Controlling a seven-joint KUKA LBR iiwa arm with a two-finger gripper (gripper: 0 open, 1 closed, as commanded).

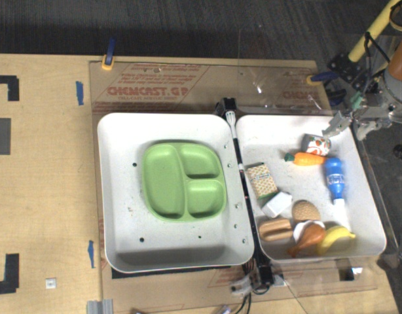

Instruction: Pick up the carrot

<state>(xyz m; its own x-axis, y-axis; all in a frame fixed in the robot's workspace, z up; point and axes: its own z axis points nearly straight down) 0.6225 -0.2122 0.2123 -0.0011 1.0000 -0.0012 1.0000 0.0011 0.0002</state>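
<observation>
Tool (336,124) above the right bin's (378,208) far right corner, its grip state impossible to tell | carrot (307,158) lies flat in that bin's far half, long axis left-right, green end left, just left of blue bottle (334,178)

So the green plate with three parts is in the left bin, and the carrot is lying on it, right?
Not quite. The green plate is in the left bin, but the carrot is not on it. The camera view shows the carrot lying in the right bin, next to the blue bottle.
</observation>
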